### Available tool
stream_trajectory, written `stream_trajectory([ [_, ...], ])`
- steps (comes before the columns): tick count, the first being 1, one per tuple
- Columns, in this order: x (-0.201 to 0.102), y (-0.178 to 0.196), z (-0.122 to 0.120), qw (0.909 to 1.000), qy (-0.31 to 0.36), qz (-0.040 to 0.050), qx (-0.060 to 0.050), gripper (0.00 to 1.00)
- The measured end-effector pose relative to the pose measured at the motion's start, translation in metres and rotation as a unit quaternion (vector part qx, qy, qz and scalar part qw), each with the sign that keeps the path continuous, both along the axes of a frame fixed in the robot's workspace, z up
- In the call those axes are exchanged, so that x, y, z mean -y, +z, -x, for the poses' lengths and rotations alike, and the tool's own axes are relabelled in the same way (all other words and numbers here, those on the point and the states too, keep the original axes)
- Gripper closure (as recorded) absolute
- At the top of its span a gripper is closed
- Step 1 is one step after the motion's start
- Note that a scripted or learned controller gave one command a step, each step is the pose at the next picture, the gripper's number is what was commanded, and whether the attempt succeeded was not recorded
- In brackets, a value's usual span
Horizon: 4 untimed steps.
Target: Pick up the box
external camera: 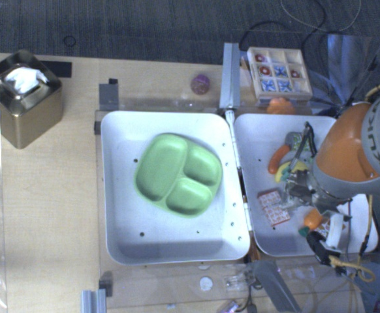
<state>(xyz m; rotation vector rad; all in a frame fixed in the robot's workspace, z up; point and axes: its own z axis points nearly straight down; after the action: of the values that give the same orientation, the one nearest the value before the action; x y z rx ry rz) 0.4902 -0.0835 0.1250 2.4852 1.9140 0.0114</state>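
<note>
Right bin (pixel 262 237): claw (pixel 293 193) beside box (pixel 273 207), possibly touching.

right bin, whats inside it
A small patterned box, an orange carrot-like piece and yellow-green bits lie in the right bin. The arm covers its right part.
</note>
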Motion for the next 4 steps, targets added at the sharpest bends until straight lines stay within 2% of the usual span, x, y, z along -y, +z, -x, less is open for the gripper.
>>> stream_trajectory([
  [1, 0.000, 0.000, 0.000, 1.0000, 0.000, 0.0000, 0.000, 0.00],
  [2, -0.027, 0.060, 0.001, 0.9951, -0.099, -0.0003, -0.001, 0.00],
  [3, 0.002, -0.025, -0.012, 0.9988, -0.049, -0.0010, 0.003, 0.00],
  [4, 0.003, -0.029, -0.008, 0.9998, 0.011, 0.0016, 0.014, 0.00],
])
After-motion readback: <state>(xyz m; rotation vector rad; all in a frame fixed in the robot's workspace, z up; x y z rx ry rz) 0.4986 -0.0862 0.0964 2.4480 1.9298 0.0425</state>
